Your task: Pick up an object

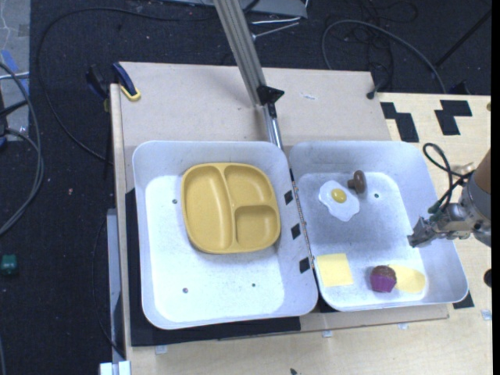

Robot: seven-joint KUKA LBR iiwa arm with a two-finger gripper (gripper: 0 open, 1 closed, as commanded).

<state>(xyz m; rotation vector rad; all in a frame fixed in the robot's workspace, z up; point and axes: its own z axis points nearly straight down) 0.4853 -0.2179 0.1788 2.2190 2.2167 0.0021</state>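
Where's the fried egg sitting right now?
The fried egg lies in the right bin, toward its far-left part, touching a small brown object and well above the yellow cheese slice.

The arm [478,209] is cut off by the right edge, its upper links out of frame. The gripper [422,234] at the right bin's [437,201] rim is small and dark — too indistinct to read. The yellow piece [414,281] sits partly behind the purple object [382,279]; the small brown item [358,181] is too small to identify.
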